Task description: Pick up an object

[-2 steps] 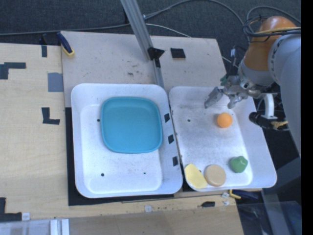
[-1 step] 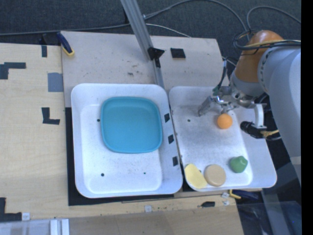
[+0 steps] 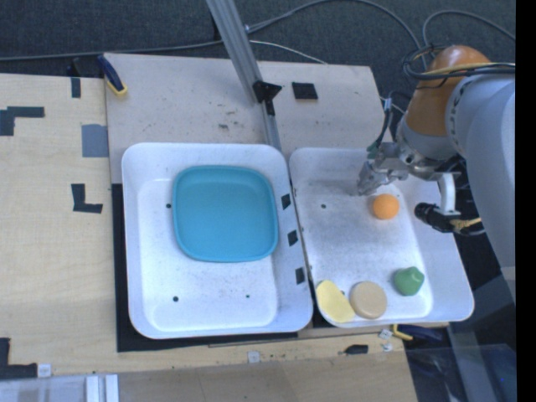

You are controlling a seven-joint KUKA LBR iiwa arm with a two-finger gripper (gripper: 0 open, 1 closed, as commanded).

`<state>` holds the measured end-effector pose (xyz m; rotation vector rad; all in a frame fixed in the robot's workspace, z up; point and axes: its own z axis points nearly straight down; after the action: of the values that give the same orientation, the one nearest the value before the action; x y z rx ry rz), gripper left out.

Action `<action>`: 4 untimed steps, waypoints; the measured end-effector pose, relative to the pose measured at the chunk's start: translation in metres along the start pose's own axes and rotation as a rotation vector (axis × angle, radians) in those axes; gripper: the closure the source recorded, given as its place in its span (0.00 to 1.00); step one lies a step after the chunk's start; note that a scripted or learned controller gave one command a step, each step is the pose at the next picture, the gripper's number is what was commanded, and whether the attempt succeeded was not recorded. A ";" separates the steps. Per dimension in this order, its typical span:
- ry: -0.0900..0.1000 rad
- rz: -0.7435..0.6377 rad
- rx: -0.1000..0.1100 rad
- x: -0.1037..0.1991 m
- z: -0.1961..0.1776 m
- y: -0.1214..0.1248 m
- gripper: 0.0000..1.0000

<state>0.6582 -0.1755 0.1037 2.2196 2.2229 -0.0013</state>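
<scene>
The pale wooden tabletop point(image 3: 50, 224) carries two shallow white plastic bins side by side. The left bin point(image 3: 142, 224) holds a square turquoise plastic plate point(image 3: 224, 212) lying flat near its middle. The right bin point(image 3: 335, 224) holds four small things: an orange ball point(image 3: 385, 207) in its upper part, and along the lower edge a green rounded block point(image 3: 409, 280), a tan round disc point(image 3: 368, 300) and a yellow flattish piece point(image 3: 333, 301), the last two touching each other.

The grey arm with its orange band point(image 3: 444, 82) reaches in from the right, and its gripper point(image 3: 373, 175) hangs low over the upper part of the right bin. Nothing can be seen between its tips, and whether they are spread or closed cannot be told from this angle, since the metal end is small and dark against the bin floor.

The pick appears not yet done: every object lies on a bin floor, none lifted. The nearest candidate is the orange ball, which sits just beside the gripper, slightly below and to the right of it in the view, apparently apart from it. The other three pieces lie well apart, along the near rim. What is left seems to be the whole grasp and lift.
</scene>
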 end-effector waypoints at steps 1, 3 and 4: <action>0.000 0.001 -0.004 -0.002 -0.043 -0.002 1.00; 0.000 0.001 -0.004 0.003 -0.139 0.003 1.00; 0.002 -0.002 0.000 0.055 -0.126 0.002 1.00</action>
<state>0.6598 -0.1207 0.2299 2.2178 2.2266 0.0003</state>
